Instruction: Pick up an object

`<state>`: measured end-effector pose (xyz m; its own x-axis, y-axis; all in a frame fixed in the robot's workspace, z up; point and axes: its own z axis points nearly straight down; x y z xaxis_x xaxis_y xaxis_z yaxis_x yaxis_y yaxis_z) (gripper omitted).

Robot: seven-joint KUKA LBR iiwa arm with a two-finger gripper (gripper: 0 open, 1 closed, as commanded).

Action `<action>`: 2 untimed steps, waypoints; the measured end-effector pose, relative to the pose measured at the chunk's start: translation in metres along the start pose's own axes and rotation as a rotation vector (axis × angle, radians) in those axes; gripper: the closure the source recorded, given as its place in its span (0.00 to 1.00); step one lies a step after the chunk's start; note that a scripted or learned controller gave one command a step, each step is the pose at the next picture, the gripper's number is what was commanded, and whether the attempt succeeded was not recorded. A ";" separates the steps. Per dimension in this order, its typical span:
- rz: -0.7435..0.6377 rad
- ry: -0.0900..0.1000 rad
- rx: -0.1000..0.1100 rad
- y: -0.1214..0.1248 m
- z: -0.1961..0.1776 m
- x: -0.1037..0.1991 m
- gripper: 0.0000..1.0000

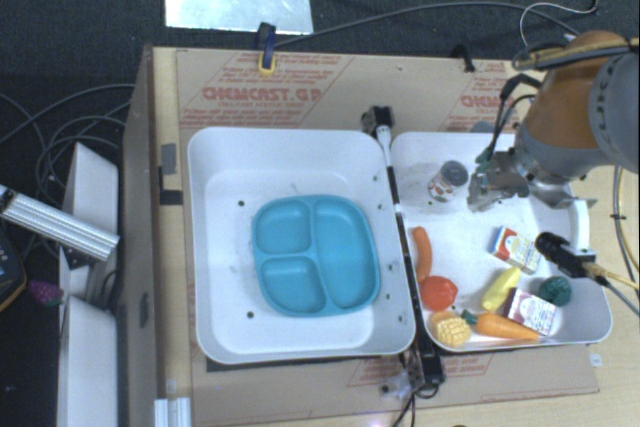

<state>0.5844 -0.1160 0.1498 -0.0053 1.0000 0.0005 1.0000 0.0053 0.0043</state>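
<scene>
Nearest us, along the front edge of the right bin (590,320), we saw a corn cob (449,327) and a carrot (505,326) lying side by side, with a small carton (533,314) and a dark green lump (555,290) just behind them. A little farther in lay a red tomato-like piece (438,291), a yellow banana-like piece (499,288) and an orange sausage shape (421,251) running along the bin's left wall. The left bin (225,175) held a blue divided tray (315,253).

Farther back, a small can (446,181) lay near the right bin's rear-left corner. The pincer (489,189) hung low just beside it, on its right; we could not tell how wide the pincer stood or whether it had hold of anything. We judged the can the likeliest target: it lay to the pincer's left, close by, its long axis pointing roughly towards the rear right.
</scene>
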 end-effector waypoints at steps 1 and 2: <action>0.002 -0.001 0.002 -0.001 0.001 -0.001 0.00; 0.005 -0.002 0.003 -0.006 0.066 -0.049 0.00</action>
<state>0.5786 -0.1652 0.0843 -0.0008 1.0000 -0.0012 1.0000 0.0008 0.0012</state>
